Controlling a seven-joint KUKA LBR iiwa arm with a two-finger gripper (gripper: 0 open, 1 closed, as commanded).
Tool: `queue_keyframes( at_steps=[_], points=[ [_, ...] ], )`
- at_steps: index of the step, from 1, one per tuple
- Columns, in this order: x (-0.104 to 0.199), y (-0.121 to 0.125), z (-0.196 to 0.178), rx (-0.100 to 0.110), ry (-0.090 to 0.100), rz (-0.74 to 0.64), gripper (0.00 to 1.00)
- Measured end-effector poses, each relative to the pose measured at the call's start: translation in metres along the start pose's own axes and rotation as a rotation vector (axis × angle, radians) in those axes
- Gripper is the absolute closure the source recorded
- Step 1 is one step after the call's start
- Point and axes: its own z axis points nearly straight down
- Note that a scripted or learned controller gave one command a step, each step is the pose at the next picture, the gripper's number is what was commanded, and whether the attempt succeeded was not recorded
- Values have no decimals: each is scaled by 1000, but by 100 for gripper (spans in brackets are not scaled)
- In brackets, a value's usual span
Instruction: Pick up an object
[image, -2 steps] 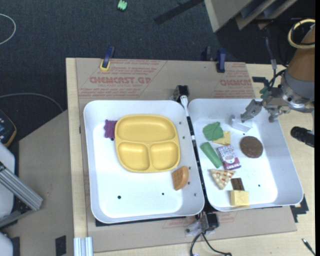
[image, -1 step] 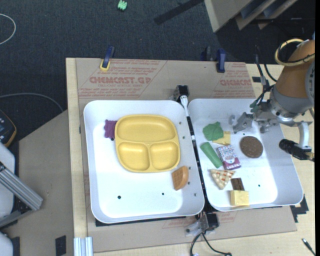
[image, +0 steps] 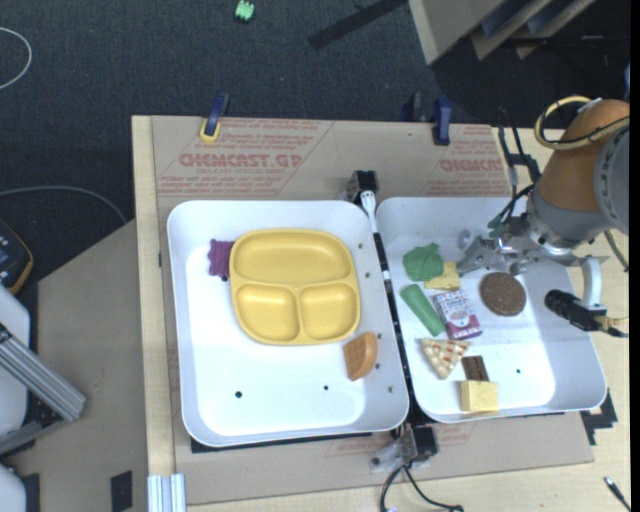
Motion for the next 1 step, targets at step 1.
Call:
queue_keyframes(
  at_steps=[1],
  points=[
    [0, 2, -14, -7, -2, 0, 100]
  ],
)
